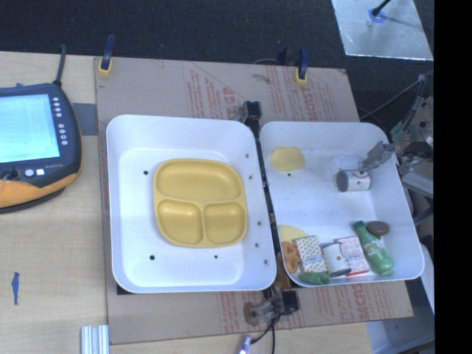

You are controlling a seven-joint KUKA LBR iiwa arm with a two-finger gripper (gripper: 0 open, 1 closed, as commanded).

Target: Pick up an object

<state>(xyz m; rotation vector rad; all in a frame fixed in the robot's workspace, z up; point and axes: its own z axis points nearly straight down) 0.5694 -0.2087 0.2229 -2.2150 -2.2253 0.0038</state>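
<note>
- Two shallow white bins side by side; left bin (118, 198) carries a yellow plastic divided tray (200, 201) at its middle.
- Right bin (324, 135): pale yellow rounded lump (287, 158) in the far left corner; a clutter of packets, a small can and a green bottle (373, 248) along the near edge.
- Small grey-and-white cylinder (352, 181), lying on its side near the far right corner, long axis left-right.
- Gripper (375, 158) hangs just right of and beyond the cylinder; finger spread: cannot tell. Judgement: nearest candidate, short move leftward and toward the near edge.
</note>
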